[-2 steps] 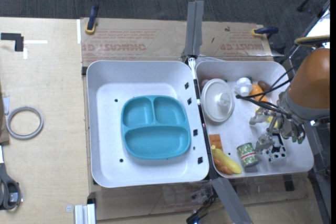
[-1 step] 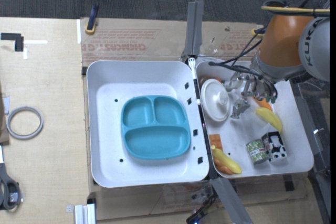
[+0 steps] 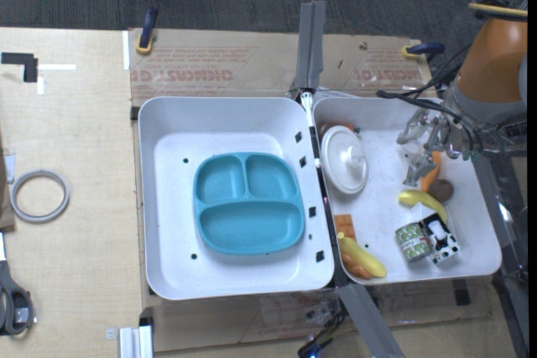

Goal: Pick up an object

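Observation:
My gripper [image 3: 422, 157] hangs over the upper right part of the right bin [image 3: 379, 123], below the arm's orange band. Just under it lies a small orange piece [image 3: 431, 179], with a brown round item [image 3: 441, 191] touching that piece's lower side. A yellow banana [image 3: 421, 200] lies just below these. Whether the gripper touches the orange piece cannot be made out. A white round lid [image 3: 345, 159] sits at the bin's left side. Near the front lie a green can [image 3: 412, 241] and a black-and-white block [image 3: 440, 237].
The left bin [image 3: 159, 138] holds a blue divided plate [image 3: 249, 203]. An orange card [image 3: 344, 225] and a yellow and orange toy [image 3: 361, 259] lie at the right bin's front left. A grey tape ring [image 3: 38, 195] rests on the bench at the left.

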